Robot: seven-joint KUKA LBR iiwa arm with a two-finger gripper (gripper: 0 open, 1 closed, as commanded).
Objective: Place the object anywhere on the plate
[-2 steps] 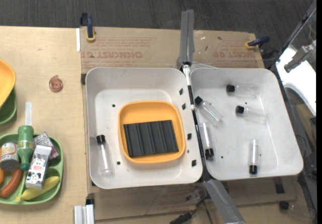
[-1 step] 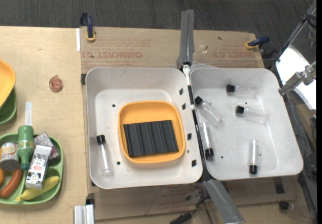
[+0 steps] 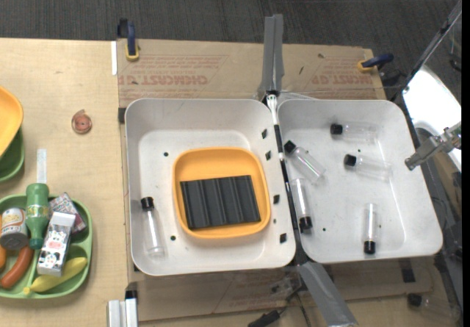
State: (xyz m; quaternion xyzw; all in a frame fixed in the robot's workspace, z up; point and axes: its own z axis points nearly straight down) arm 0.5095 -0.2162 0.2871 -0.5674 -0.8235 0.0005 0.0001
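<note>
The object you have to move is most likely one of the clear tubes with black caps lying loose in the right bin (image 3: pixel 411 241), though the task does not say which. The likeliest pick is the tube (image 3: pixel 369 164) near that bin's middle. It lies flat with its long axis running roughly left to right and its cap at the left end. A second tube (image 3: pixel 352 130) lies above it in the view and is turned much the same way. A third (image 3: pixel 304 161) lies slanted near the left wall, and two more, (image 3: pixel 300 204) and (image 3: pixel 369 228), lie nearly up and down lower in the bin. All five are apart from one another. The gripper (image 3: pixel 415 160) sits at the right bin's right rim, just to the right of the middle tube and almost in line with its clear end. Whether it is open or closed you cannot tell from this view, and nothing can be seen in its hold. So the reach runs leftward, along the tube's length, and you should expect to need a grip across the tube, not end-on. The orange plate (image 3: pixel 220 156) lies further left again, in the left bin (image 3: pixel 139 171), with a dark ridged mat (image 3: pixel 219 199) on it. One more tube (image 3: pixel 151 228) lies beside the plate. The carry has to cross the wall between the two bins on the bench (image 3: pixel 66 164).
</note>
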